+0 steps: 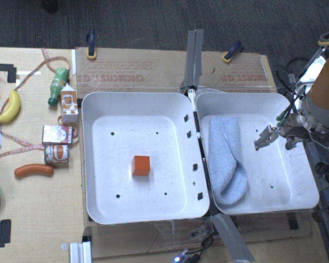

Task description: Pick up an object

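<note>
Camera view: gripper (274, 137) hangs over right bin (296, 199); whether it is parted or closed cannot be told. Blue towel (228, 159) lies just to its left, long axis running near-to-far. Orange block (141, 165) sits farther left, in left bin (101, 199).

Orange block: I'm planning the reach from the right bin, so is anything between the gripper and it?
Yes. The blue towel and the bins' rims lie between the gripper and the orange block.
</note>
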Robot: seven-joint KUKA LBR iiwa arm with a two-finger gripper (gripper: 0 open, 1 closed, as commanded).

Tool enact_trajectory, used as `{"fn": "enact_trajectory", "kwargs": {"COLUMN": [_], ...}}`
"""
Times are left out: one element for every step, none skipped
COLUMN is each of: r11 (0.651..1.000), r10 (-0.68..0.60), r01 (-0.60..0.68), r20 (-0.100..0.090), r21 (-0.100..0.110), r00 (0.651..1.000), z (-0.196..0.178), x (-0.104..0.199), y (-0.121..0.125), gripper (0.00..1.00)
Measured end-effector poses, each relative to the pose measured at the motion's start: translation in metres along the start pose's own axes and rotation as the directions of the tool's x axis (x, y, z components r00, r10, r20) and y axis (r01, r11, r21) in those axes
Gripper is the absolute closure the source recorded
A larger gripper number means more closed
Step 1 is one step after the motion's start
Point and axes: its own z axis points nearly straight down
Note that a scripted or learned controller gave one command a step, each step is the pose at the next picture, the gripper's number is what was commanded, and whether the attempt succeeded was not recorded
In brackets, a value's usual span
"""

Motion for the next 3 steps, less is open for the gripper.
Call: {"fn": "enact_trajectory", "kwargs": {"r11": [0.994, 1.000, 1.000], "r10": [0.108, -0.003, -0.005], "r01": [-0.108, 0.003, 0.005], "r20": [0.000, -0.001, 0.000], "r21": [0.001, -0.003, -0.004], "r00": [0.994, 1.000, 1.000], "z": [0.076, 0.146, 0.147], "x": [0.027, 0.017, 0.036], "y": [0.004, 0.015, 0.029], "gripper": [0.00, 0.00, 0.00]}}
